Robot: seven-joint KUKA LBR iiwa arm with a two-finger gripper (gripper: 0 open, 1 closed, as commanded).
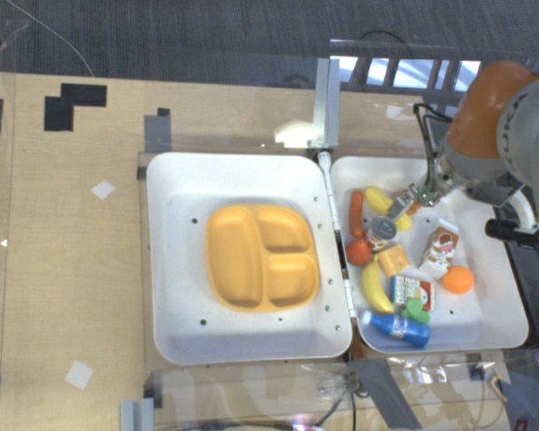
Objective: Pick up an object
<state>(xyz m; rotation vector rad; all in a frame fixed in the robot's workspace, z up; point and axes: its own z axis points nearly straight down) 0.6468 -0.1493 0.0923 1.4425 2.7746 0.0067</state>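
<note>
The right bin (pixel 499 326) holds several small objects: a yellow piece (pixel 375 197), a red sausage (pixel 356 210), a red tomato (pixel 358 252), an orange cube (pixel 393 260), a banana (pixel 374 287), a small white and red carton (pixel 441 247), an orange (pixel 458 280), a colourful box (pixel 410 291), a green piece (pixel 418 312) and a blue bottle (pixel 399 327). My gripper (pixel 411 201) hangs low over the bin's upper middle, beside the yellow piece and just above a round grey item (pixel 383 229). I see nothing held in it.
The left bin (pixel 175 321) holds a yellow divided tray (pixel 260 257). A metal divider (pixel 337 241) separates the bins. The arm's orange band (pixel 485 106) and grey body cover the right bin's top right corner. Bare bench lies to the left.
</note>
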